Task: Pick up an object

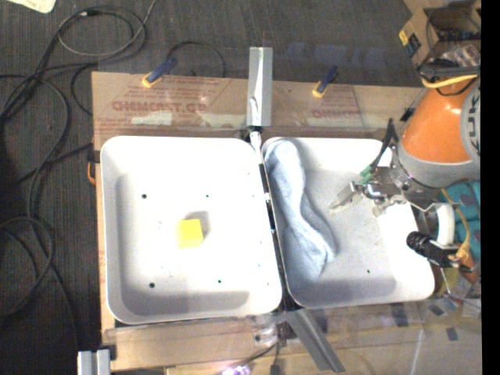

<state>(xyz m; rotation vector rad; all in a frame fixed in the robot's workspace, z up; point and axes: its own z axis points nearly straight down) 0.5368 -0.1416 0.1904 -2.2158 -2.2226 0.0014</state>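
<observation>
Arm: the grey KUKA arm with its orange band (439, 130) reached in from the right side of the camera view and stood over the right half of the right bin.

Gripper: the two-finger metal gripper (344, 199) pointed left over the floor of the right bin, its tips near the cloth but apart from it. The thin fingers looked slightly spread, with nothing seen between them; at this size I could not tell for sure how far they were parted.

Left bin: the shallow white plastic bin on the left (125, 158) held a small yellow foam-like cube (191, 233), lying on the floor a little right of centre, well apart from the gripper.

Right bin: the shallow white plastic bin on the right (406, 287) held a pale blue-grey crumpled cloth (300, 209), stretched along its left wall from the top corner down toward the middle of the floor.

Bench: a brown cardboard-covered board (172, 104) lay under both bins, with two blue-and-yellow clamps (158, 73) on its far edge and an upright grey metal post (259, 88) between the bins at the back.

Floor: black cables (47, 92) looped over dark carpet to the left of the bench.
</observation>
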